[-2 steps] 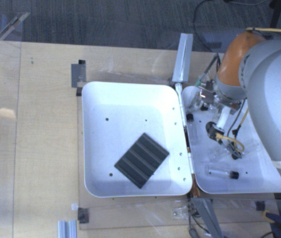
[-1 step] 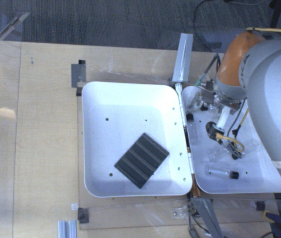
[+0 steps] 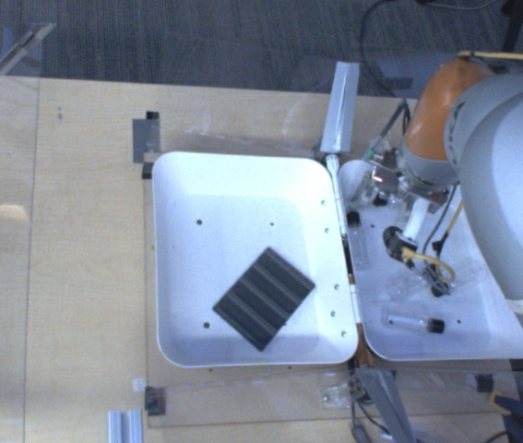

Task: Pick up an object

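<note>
**Over the right bin's far corner, the arm reached down**

Across the left-hand bin [image 3: 196, 187], bare white floor lay on every side of the dark ribbed slab [image 3: 264, 298]. The slab rested flat and was turned at a slant, so that its corners pointed at the walls rather than its edges. Its nearest corner came close to the bin's near wall. Its right corner stood apart from the rim shared with the neighbouring bin. The whole far half of that bin's floor was open, and the rounded rim ran unbroken around it.

Room was tighter in the right-hand bin [image 3: 482, 335]. A clear syringe with a black tip [image 3: 415, 322] lay on its side towards the near wall, with bare floor just around it. The grey arm [image 3: 510, 201] came in from the right and covered much of that bin's right side. Its orange band [image 3: 434, 109] sat above the bin's far edge.

From the band the wrist bent down and to the left. This put the gripper [image 3: 378, 178] over the right bin's far left corner, close to the rims where the two bins met. The gripper stood well apart from both the syringe and the slab. Nothing was seen in its grasp. Whether it was wide or narrow could not be told from this angle.
</note>
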{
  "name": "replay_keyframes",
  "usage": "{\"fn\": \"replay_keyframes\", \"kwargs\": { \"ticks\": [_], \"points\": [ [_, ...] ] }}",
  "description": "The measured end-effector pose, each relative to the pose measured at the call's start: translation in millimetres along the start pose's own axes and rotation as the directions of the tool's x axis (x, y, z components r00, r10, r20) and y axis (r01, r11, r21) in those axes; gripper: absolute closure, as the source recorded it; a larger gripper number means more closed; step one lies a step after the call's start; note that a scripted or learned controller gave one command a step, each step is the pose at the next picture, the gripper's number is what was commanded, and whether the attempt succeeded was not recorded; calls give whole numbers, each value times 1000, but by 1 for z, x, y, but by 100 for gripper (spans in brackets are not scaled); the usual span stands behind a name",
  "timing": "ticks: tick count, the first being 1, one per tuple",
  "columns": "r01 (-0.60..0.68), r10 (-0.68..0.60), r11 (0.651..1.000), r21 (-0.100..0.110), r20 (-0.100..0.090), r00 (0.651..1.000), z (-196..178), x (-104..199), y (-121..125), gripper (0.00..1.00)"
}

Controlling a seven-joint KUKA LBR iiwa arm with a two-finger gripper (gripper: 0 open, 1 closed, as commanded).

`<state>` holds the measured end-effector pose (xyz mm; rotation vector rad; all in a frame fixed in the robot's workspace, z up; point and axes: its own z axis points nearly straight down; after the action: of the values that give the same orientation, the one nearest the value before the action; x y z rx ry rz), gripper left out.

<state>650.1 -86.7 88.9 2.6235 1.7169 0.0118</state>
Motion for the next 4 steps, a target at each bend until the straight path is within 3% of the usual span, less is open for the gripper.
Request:
{"fn": "replay_keyframes", "kwargs": {
  "ticks": [4],
  "points": [
    [0,0,1000,0,0,1000,0,0,0,0]
  ]
}}
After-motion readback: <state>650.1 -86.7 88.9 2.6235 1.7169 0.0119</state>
